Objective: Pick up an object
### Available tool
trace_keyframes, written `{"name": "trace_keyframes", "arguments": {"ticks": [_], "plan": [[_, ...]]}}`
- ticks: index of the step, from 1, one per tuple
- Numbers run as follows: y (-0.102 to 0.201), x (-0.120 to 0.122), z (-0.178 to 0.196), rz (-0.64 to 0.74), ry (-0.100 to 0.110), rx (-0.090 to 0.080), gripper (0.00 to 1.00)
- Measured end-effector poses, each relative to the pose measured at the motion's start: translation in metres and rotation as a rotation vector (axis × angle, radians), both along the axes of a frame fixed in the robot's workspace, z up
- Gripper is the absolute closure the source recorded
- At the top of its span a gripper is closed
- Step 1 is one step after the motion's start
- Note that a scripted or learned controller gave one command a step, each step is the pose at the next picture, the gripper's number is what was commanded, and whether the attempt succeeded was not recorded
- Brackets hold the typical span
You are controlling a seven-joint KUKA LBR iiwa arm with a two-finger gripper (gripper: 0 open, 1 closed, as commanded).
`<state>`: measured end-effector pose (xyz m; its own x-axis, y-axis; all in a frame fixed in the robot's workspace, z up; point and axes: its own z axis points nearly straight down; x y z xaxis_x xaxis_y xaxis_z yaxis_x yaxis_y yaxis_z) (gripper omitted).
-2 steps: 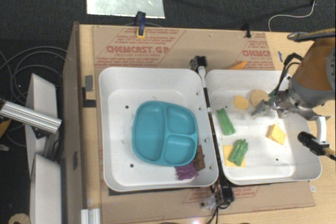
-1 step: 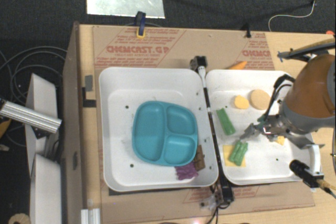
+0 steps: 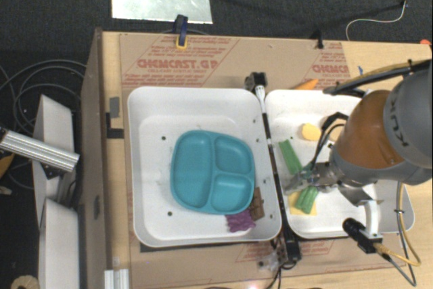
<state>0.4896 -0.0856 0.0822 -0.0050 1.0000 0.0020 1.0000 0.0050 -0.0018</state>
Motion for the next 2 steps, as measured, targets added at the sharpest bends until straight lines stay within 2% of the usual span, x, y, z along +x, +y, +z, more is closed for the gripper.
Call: {"name": "trace_keyframes", "arguments": {"ticks": [1, 2], "plan": [[-0.002, 0.001, 0.012, -0.001, -0.005, -0.003, 1.00], [0.080, 0.062, 0.113, 0.008, -0.015, -0.001, 1.00]]}}
